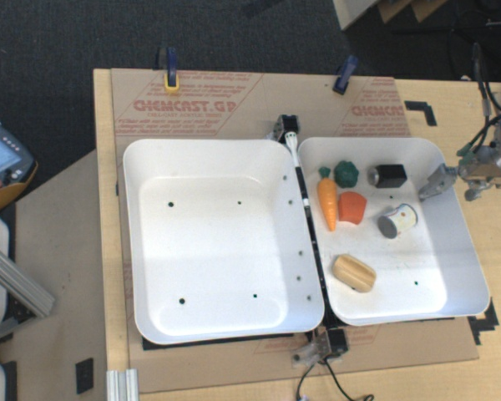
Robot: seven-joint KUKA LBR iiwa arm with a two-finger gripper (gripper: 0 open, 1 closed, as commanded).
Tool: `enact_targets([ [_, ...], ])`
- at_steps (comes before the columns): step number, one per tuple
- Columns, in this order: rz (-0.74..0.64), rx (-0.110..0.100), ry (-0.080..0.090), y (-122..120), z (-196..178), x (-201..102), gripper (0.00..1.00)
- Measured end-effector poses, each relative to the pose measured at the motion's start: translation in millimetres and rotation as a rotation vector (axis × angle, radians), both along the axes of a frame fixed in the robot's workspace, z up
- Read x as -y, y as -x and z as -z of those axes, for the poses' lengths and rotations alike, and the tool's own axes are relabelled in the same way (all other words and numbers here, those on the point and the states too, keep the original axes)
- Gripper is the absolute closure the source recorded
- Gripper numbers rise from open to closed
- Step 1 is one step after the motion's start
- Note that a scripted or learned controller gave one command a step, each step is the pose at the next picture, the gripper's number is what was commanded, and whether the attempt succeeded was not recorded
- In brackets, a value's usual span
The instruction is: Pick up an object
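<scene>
The right bin (451, 299) is lying directly under the gripper (432, 185), and the left bin (209, 241) is sitting well to its left, touching the right one along one edge. Both are resting on a brown cardboard sheet (192, 103) with red print. A blue and yellow clamp (170, 67) is gripping the sheet's far edge, far left of the gripper; a blue clamp (346, 73) is gripping the same edge nearer to it. A black clip (287, 126) is standing at the far end of the bins' joint.
</scene>
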State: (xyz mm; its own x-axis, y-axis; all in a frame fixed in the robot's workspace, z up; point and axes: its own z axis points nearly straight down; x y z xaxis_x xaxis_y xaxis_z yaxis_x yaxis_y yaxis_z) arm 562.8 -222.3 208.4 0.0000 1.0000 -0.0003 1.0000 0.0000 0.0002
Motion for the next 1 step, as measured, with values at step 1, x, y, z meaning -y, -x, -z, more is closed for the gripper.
enact_targets([
  [1, -0.004, 0.0, 0.0, -55.5, 71.8, -14.5, 0.0],
])
